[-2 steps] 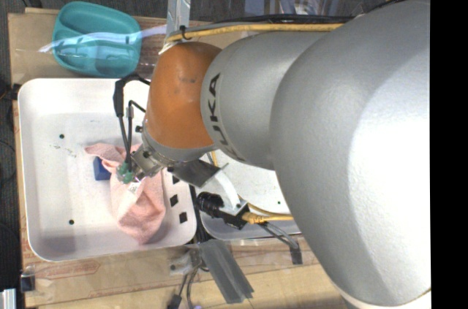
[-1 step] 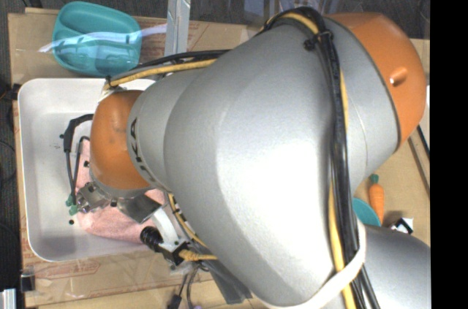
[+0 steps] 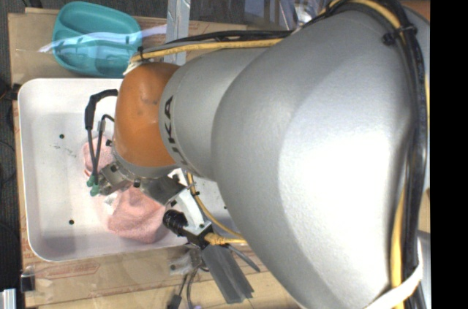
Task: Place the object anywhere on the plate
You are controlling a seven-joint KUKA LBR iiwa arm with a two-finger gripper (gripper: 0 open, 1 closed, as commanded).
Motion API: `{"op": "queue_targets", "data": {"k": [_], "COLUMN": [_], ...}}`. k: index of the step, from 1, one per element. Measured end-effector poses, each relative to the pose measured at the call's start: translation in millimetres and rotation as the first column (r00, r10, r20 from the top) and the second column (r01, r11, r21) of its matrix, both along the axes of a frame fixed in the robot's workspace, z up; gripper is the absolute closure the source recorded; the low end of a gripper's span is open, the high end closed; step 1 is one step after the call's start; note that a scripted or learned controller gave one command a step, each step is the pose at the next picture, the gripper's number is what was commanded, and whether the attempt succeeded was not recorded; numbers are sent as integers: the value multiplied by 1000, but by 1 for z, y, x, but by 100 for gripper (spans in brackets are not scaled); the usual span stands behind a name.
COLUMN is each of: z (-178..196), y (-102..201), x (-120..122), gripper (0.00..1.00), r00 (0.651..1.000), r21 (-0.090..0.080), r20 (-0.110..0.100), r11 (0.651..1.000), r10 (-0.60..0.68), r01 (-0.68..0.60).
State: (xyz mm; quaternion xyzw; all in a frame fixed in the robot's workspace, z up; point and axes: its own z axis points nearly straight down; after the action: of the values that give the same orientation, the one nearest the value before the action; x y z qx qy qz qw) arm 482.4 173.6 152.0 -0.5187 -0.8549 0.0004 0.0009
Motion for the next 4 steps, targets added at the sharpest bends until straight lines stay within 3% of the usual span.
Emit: {"op": "queue_targets", "data": {"k": [1,2,3,4], "z": [80,160,-12,41], "y": [-25,-33,-23,-71], "x": [-5,7,-8,4], "gripper": [100,100,100,100], "r00": [969,977,1000,997], "r21": [0,0,-2,0], "r20": [5,3,-4,2], "r11": [969,977,1000,997], "r10": [247,214,13,77], "r01": [-247,-214,-13,-77]}}
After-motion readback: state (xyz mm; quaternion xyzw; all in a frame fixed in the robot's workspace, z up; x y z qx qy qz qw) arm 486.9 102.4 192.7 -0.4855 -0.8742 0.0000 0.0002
